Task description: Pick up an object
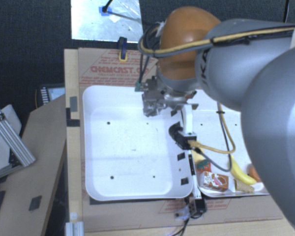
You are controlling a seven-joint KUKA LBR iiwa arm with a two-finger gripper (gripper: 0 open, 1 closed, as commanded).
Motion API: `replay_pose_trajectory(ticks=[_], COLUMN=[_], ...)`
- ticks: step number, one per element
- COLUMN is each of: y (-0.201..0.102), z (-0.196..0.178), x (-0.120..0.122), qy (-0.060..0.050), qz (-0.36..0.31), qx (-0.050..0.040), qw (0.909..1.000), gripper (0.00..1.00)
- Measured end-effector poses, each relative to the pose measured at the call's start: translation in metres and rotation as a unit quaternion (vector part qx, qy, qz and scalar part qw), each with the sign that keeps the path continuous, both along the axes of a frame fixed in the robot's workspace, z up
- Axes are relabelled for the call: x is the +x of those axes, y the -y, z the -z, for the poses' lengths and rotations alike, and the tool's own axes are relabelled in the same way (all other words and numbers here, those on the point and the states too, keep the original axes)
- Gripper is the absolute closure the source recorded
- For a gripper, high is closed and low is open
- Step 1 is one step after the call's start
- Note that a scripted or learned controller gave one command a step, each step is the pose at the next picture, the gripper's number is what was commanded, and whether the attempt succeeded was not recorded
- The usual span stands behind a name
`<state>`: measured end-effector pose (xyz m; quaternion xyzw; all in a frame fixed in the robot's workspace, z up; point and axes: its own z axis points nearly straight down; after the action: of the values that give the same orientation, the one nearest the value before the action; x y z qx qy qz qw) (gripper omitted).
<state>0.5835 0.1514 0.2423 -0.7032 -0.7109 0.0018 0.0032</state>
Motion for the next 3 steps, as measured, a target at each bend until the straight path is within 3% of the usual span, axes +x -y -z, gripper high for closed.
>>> replay_pose_trajectory(ticks=[1, 2, 3], y=[-0.021, 0.000, -0.033], z=[0.162, 0.062, -0.064], x=[0.033, 0.089, 0.078], qy=[0.001, 0.010, 0.010], qz=[0.002, 0.005, 0.001], qx=[-0.0011, -0.0004, 0.0013], qw=[1.0000, 0.9999, 0.9999], gripper=[1.00, 1.00, 1.00])
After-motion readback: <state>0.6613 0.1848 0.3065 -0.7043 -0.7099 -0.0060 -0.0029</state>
